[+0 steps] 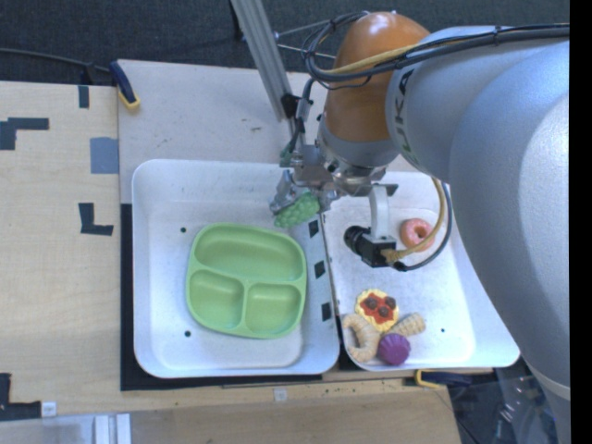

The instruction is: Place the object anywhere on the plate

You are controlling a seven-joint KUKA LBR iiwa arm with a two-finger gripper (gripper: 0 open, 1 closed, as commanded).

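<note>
Arm, green object in claw

Wooden bench (blue tape marks), dark floor.

A large pale grey robot arm with smooth, rounded casings of glossy finish that catch soft highlights. Above the wrist sits a bulbous orange band, shiny, with dark lettering partly visible on the grey shell beside it. Thin black and yellow cables arc over the orange section, and a tan hose loops beside the wrist to a small black fitting. Below the band, a metallic grey flange carries the claw, a compact assembly of silver and dark parts. A white bracket hangs from the wrist mount.
</note>
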